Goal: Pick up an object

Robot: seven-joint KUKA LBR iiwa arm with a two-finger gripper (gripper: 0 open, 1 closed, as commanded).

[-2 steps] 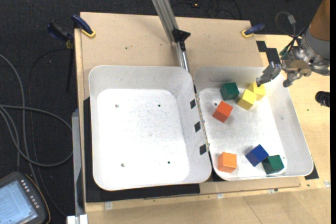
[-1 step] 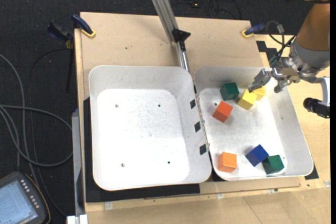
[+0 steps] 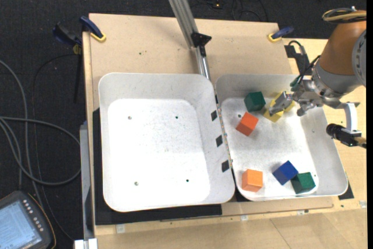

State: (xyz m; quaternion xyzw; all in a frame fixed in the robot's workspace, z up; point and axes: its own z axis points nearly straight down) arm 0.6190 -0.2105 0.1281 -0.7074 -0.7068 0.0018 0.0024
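- The bench [image 3: 151, 44] carried two white bins; the left bin [image 3: 157, 137] sat beside the right bin [image 3: 326, 154].
- The arm [image 3: 344, 55] reached in over the right bin.
- The pincer [image 3: 281, 105] was closed around a yellow block [image 3: 273, 114], beside a green cube [image 3: 254, 101].

Claw [image 3: 281, 105] at yellow block [image 3: 273, 114]

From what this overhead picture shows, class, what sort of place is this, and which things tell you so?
Most likely a robotics lab test bench. A grey and orange robot arm reaches over two white bins, coloured blocks lie in the right one, the wooden board is clamped down, and loose cables trail on the floor.
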